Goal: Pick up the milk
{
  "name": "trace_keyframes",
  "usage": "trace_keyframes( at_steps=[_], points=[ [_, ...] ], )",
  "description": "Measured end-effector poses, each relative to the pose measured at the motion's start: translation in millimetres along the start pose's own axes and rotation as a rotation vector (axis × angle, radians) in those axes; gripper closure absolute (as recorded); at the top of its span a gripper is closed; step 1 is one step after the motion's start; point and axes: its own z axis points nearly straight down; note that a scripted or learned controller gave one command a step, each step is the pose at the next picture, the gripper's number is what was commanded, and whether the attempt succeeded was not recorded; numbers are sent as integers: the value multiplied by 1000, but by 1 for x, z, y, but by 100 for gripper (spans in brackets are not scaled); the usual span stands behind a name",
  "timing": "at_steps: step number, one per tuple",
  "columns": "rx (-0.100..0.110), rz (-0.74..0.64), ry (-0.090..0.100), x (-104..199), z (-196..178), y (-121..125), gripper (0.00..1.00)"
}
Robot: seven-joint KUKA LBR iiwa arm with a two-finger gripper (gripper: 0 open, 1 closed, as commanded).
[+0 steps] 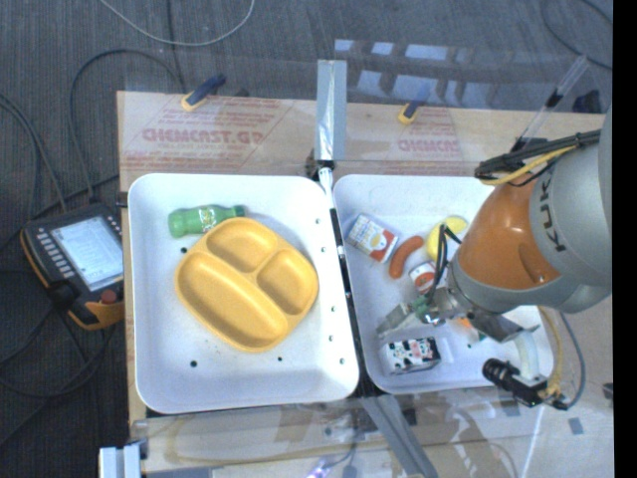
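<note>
Milk carton (412, 353) lies in the right bin (370, 364), and we see the end effector (430, 314) just above it; its grip we cannot tell.

Lighting: bright, even, overhead | Shadows: soft, short, under the yellow tray (248, 282) and the arm (532, 242) | Glare: white bins (159, 366) near washed out; sheen on the clear panel (438, 73) at upper right | Focus: fairly sharp centre, slightly soft, grainy floor | Distortion: none evident.
</note>
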Motion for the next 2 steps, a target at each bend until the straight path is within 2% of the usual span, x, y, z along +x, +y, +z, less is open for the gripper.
trace_keyframes(
  at_steps=[1, 2],
  points=[
    [-1, -75, 1, 1, 0, 0, 0],
    [4, 37, 6, -31, 2, 68, 0]
  ],
)
